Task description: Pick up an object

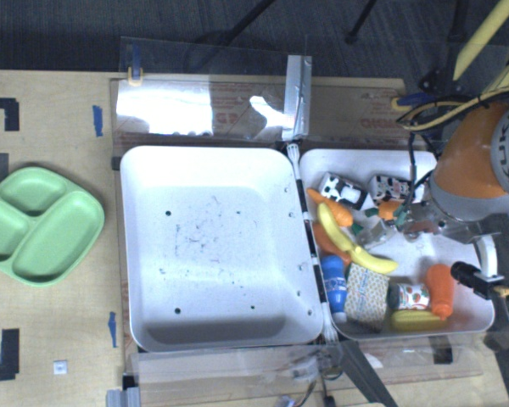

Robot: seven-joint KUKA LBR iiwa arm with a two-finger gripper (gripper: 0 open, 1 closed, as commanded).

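Banana [354, 244] in right bin [471, 325], small can [410, 297] label unreadable, pincer state unclear.

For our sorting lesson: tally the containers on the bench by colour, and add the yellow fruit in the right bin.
White bins: 2, the left bin and the right bin.
Green divided plate: 1.
Banana: 1.
Total: 4.
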